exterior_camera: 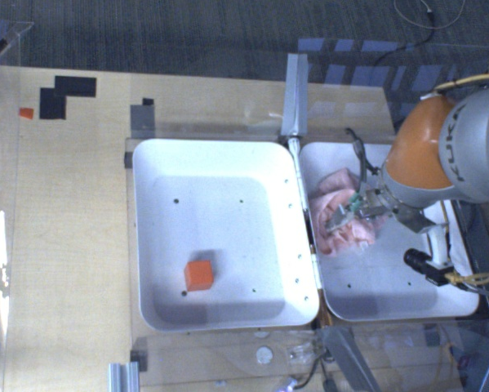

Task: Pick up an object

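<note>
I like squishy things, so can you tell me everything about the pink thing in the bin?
The pink thing looks like a soft, crumpled bundle, pale pink with lighter whitish folds, maybe cloth or a floppy toy; its exact kind is hard to tell. It lies in a heap on the floor of the right bin, near the wall it shares with the left bin. The gripper is right down on top of it, with the grey and orange arm above. Whether it is actually grabbed can't be made out.

2 white bins [158,158] side by side on a wooden bench [64,219] — black markers [64,96] at its corner.
</note>
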